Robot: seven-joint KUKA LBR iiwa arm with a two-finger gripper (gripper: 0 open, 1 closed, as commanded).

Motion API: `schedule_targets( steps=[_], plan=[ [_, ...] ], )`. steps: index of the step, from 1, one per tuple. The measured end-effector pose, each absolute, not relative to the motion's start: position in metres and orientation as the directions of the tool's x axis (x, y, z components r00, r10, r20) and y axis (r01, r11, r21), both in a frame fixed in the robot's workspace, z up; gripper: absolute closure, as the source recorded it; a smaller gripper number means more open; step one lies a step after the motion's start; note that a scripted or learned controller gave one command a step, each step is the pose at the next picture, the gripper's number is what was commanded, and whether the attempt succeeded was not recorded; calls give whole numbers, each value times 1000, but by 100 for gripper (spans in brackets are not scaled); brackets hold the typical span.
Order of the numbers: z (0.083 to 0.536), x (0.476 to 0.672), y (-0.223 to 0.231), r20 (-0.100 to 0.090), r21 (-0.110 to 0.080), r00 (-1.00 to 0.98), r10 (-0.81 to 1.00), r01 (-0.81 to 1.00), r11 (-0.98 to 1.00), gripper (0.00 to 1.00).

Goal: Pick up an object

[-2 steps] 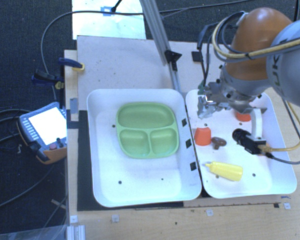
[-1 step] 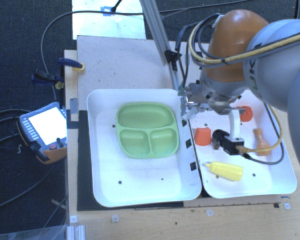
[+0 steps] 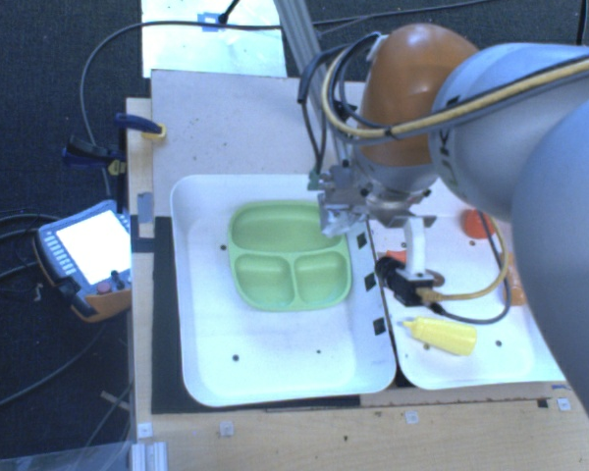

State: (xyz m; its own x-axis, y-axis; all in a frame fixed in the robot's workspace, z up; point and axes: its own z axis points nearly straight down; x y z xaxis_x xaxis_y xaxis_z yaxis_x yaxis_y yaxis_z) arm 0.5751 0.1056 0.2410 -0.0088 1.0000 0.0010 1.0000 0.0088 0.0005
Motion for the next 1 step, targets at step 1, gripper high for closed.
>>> schedule_targets(
  steps=[1],
  plan=[
    [242, 575, 103, 0, 0, -5, 1000, 1000, 5, 0]
  ],
)
